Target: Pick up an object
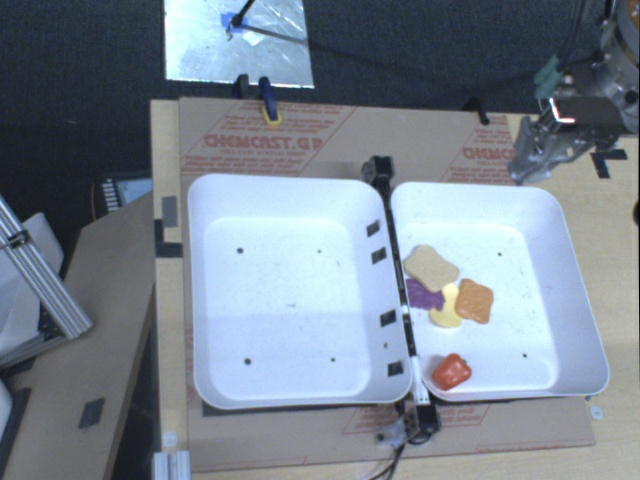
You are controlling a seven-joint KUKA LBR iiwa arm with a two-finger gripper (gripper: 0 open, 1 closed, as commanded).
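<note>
The right bin (555, 238) holds several small objects near its left wall: a tan bread-like piece (431, 266), a purple piece (422, 294), a yellow piece (447, 311), an orange piece (476, 300) and a red-orange pepper-like piece (451, 371) near the front. My gripper (530, 163) hangs above the back right corner of that bin, well away from the objects, its fingers pointing down and to the left. Nothing shows between them.
The left bin (210, 288) sits beside the right one, with black clips (380, 258) along the shared wall. A shiny metal plate (238, 28) lies at the back. Cables (420, 63) run across the dark floor. An aluminium frame (40, 278) stands at the left.
</note>
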